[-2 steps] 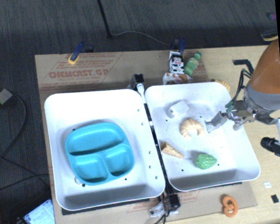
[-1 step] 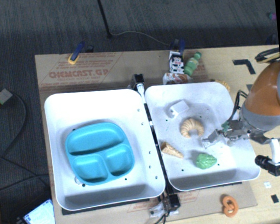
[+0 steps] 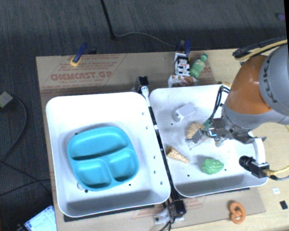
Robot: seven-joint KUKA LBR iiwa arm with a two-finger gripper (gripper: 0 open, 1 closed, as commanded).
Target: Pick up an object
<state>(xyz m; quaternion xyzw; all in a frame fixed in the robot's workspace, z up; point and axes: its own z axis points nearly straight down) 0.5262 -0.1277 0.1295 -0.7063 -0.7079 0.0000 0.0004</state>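
The right bin [image 3: 189, 187] holds several small things. A pale grey block [image 3: 185, 111] lies toward the back. A tan ridged pastry-like piece [image 3: 192, 129] lies at mid bin. An orange-tan cone [image 3: 177, 155] rests near the left wall, and a green leafy lump [image 3: 212, 166] sits near the front. My gripper [image 3: 199, 136] reaches in from the right and hangs low, right beside the tan piece, just to its front right. The grey wrist hides what lies under it.
The left bin [image 3: 58, 115] bears a blue divided tray [image 3: 103, 157]. Behind the right bin stand a small printed pack [image 3: 181, 68] and a green bottle-like toy [image 3: 198, 65]. An orange ring [image 3: 237, 211] lies on the bench in front.
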